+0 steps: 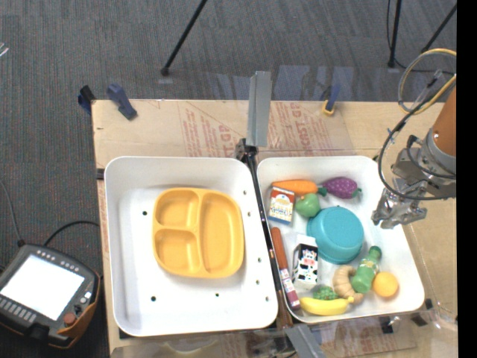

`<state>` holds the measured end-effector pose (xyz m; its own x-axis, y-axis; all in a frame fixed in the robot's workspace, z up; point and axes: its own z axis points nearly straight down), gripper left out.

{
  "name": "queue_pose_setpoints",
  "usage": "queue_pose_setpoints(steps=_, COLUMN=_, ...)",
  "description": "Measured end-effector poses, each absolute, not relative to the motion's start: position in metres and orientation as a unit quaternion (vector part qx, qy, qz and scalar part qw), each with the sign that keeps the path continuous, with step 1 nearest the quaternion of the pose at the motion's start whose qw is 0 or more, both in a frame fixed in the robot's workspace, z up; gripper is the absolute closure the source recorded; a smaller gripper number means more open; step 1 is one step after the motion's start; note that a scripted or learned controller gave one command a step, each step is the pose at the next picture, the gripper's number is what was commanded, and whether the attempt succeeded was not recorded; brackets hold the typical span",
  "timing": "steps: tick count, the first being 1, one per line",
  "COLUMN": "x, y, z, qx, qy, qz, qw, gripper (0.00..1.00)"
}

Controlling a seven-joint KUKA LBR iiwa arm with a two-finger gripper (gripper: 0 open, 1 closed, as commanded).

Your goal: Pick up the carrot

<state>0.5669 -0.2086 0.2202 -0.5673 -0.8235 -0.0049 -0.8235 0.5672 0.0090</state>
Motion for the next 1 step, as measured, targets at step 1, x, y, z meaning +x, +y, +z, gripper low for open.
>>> queue_pose_setpoints(steps=1, x=0.5675, y=-0.2110, z=0.2242, qx=-0.463, qy=0.886, qz=0.0020, qw=0.002, gripper=0.00)
